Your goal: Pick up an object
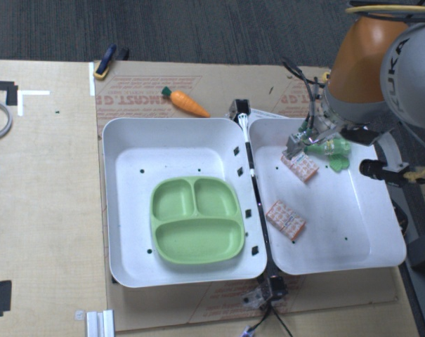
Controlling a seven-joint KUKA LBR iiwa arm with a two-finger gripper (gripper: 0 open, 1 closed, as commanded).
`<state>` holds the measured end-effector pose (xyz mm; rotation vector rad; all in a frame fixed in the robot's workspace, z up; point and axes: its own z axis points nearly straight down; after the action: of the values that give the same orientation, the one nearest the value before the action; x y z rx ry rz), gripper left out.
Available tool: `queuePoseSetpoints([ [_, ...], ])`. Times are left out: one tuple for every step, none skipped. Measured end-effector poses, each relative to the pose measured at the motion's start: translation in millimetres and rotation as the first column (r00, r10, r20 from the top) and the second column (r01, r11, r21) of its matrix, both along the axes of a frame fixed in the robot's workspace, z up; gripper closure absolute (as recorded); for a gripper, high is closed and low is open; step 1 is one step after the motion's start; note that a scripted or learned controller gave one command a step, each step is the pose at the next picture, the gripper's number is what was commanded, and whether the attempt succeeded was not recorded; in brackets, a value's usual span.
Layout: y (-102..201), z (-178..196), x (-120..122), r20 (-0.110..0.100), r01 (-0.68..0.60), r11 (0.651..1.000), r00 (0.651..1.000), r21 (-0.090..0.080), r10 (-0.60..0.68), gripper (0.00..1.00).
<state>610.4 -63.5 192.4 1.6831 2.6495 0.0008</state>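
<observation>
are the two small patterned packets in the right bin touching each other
Apart. In the camera view, one patterned packet lies near the gripper, and the other packet lies lower in the right bin, with bare white floor plainly between them.

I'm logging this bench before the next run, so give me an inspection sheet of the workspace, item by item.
Surface: tan bench bearing a left bin and right bin.
Job's things: two patterned packets and a green item in the right bin.
Clutter: green divided plate in the left bin; toy carrot on the cardboard behind it.
Grippers: gripper low at the right bin's far end, by the upper packet.
Cables: wires along the wrist.
Surroundings: dark floor.
</observation>
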Motion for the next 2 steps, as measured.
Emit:
queuePoseSetpoints([
  [18.9, 27.9, -59.9, -0.003, 0.259, 0.966, 0.966, 0.001, -0.259, 1.0],
  [18.8, 27.9, -59.9, -0.003, 0.26, 0.966, 0.966, 0.001, -0.26, 0.0],
])
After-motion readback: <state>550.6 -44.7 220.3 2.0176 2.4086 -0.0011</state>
